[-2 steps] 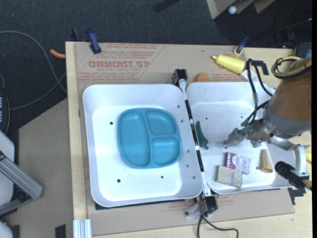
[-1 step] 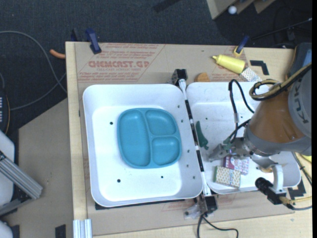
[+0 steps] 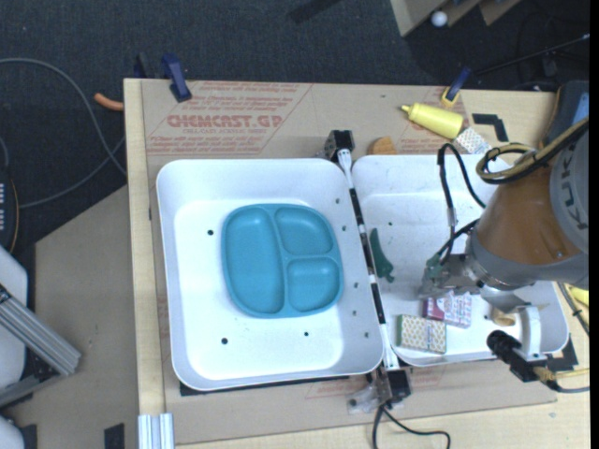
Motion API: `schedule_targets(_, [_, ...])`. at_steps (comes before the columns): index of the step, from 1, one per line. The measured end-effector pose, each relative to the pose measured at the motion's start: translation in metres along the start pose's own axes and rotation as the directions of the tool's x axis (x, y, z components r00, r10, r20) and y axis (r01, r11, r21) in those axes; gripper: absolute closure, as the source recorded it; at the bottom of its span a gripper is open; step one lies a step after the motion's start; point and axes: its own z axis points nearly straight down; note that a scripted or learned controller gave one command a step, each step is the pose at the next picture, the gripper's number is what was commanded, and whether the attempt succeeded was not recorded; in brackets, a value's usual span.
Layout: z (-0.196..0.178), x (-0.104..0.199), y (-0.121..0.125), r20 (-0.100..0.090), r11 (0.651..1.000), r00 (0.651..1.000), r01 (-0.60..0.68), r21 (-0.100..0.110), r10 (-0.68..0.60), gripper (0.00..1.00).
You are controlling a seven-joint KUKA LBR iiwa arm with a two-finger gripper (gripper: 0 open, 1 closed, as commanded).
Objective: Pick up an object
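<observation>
My gripper [image 3: 440,283] is low inside the right bin [image 3: 402,181], its dark fingers just above a pink and white packet [image 3: 449,309]. A tan patterned packet [image 3: 423,334] lies near the bin's front edge, left of the pink one. A green narrow object [image 3: 380,255] rests along the bin's left wall. The orange band and grey body of the arm [image 3: 524,232] cover the bin's right half. Nothing shows between the fingers.
The left bin [image 3: 187,251] holds a blue divided plate [image 3: 281,258]. A yellow bottle [image 3: 434,117] and a small brown piece [image 3: 381,145] lie on the bench behind the right bin. Black cables [image 3: 447,190] hang beside the arm.
</observation>
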Motion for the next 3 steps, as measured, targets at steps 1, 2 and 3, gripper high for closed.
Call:
schedule_targets(1, [0.001, 0.000, -0.001, 0.000, 1.000, 1.000, 0.000, 0.002, 0.000, 0.00])
schedule_targets(2, [-0.015, -0.047, 0.041, -0.009, 1.000, 1.000, 0.002, 0.019, -0.002, 0.00])
schedule_targets(3, [-0.028, -0.034, -0.005, -0.011, 1.000, 1.000, 0.002, 0.022, -0.002, 0.00])
